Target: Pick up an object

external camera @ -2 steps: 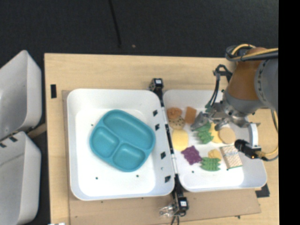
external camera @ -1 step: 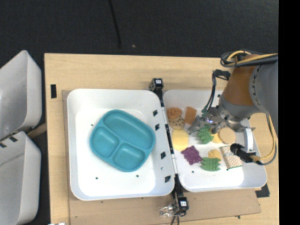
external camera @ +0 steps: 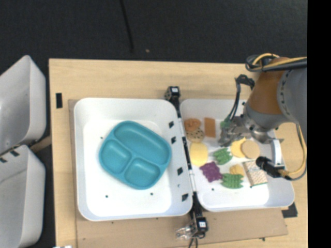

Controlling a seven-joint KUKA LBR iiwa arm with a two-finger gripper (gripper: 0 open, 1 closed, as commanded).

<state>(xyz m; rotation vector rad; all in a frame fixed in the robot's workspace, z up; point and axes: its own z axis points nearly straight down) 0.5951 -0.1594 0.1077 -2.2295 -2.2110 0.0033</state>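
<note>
The right bin (external camera: 269, 198) holds several small food toys: a brown cookie (external camera: 194, 129), an orange-brown block (external camera: 209, 127), a yellow piece (external camera: 198, 152), a green leafy piece (external camera: 222, 156), a purple grape bunch (external camera: 211, 171), another green piece (external camera: 232, 181), a tan round piece (external camera: 249, 149) and a speckled cracker (external camera: 255, 173). My gripper (external camera: 226, 137) hangs low over the bin's middle, just above the green leafy piece and right of the orange-brown block. I see nothing between its fingers.
The left bin (external camera: 88, 190) holds a blue divided plate (external camera: 135, 154). A divider with black clips (external camera: 182, 154) runs between the bins. The arm's orange band and grey body (external camera: 269, 99) cover the right bin's far right corner. White boxes (external camera: 18, 112) stand at the left.
</note>
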